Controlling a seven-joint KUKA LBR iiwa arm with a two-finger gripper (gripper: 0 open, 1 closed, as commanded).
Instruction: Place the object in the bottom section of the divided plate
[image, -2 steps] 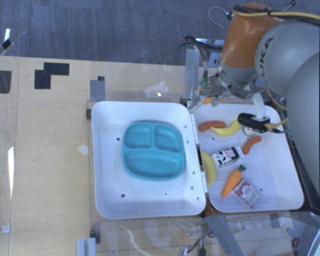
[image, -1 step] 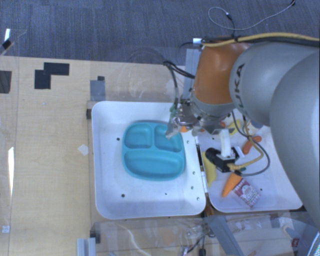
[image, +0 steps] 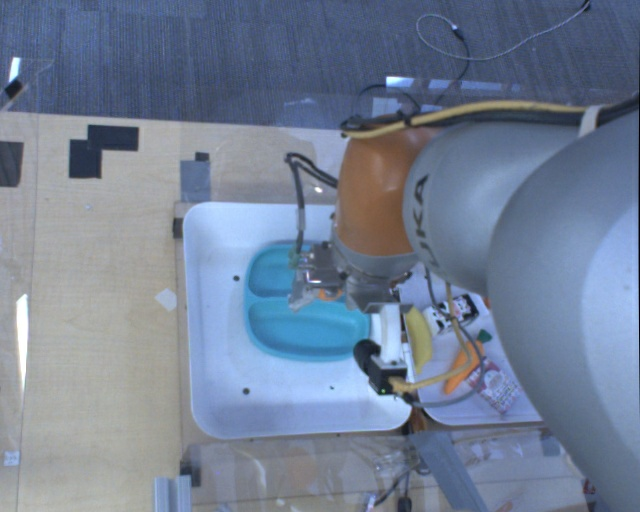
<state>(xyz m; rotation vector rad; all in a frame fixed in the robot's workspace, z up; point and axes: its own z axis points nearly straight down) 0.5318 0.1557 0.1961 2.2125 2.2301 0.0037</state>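
Observation:
A blue divided plate (image: 285, 335) lies in the left white bin (image: 215, 380); its large lower section faces the bin's front and a smaller section (image: 268, 272) sits behind it. My gripper (image: 312, 278) hangs over the plate's right half, near the ridge between the sections, with the grey arm and its orange band above it. No object shows on the visible parts of the plate. The arm hides the plate's right end.
The right bin (image: 470, 415), mostly covered by the arm, holds a yellow banana (image: 419, 336), an orange carrot-like piece (image: 461, 370) and a pink-and-white packet (image: 497, 390). Bare white floor of the left bin surrounds the plate on its left and front.

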